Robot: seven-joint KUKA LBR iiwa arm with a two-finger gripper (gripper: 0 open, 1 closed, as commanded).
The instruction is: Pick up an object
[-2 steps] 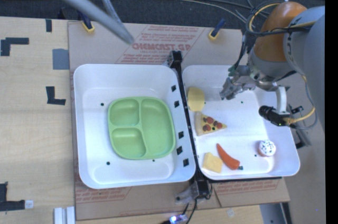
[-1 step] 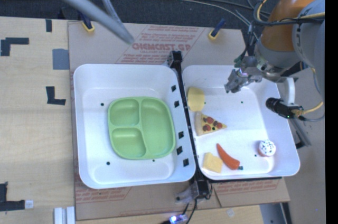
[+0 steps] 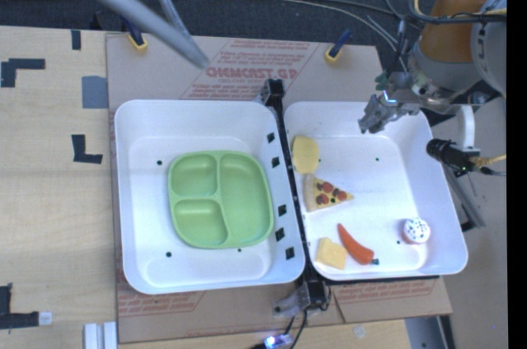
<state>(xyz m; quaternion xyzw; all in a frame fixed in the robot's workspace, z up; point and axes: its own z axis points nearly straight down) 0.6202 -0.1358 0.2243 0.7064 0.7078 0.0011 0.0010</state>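
Observation:
The right bin (image 3: pixel 387 174) holds several toy foods. A pale yellow piece (image 3: pixel 305 153) lies near its left wall, with a pizza slice (image 3: pixel 325 194) just below it. A yellow cheese wedge (image 3: pixel 332 253) and a red chili pepper (image 3: pixel 356 244) sit at the front. A small white sprinkled ball (image 3: pixel 416 230) rests at the front right. My gripper (image 3: pixel 372 118) hangs over the bin's back edge, right of the yellow piece and apart from every item. Nothing shows between its fingers.
The left bin (image 3: pixel 140 174) contains a green divided plate (image 3: pixel 221 198). A black clip strip (image 3: pixel 284 174) runs along the seam between the bins. Cables and a grey pole cross the back of the bench. A black fitting (image 3: pixel 449 152) sticks out at the right bin's rim.

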